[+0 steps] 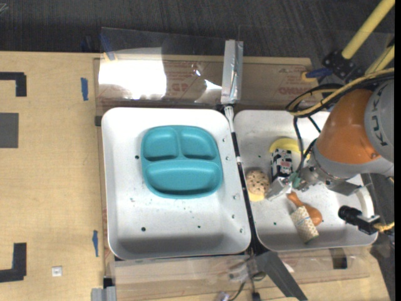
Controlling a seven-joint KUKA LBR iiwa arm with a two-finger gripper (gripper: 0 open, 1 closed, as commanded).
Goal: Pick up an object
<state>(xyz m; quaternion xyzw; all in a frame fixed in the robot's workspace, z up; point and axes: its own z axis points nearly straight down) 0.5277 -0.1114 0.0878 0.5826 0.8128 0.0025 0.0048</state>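
Observation:
My gripper [281, 182] hangs low over the middle of the right bin [338, 234], reaching in from the right under the orange wrist band. A round beige speckled cookie-like piece [255, 183] lies just left of it, against the bin's left wall. Behind the gripper sits a yellow object [285, 146], partly hidden by it. An orange and tan object [304, 218] lies just in front and to the right of the gripper. I see nothing held.
The left bin [125, 187] holds a teal divided plate [182, 160] near its middle. A ridge between the two bins runs close to the cookie-like piece. Yellow cables and the arm crowd the right bin's far right side.

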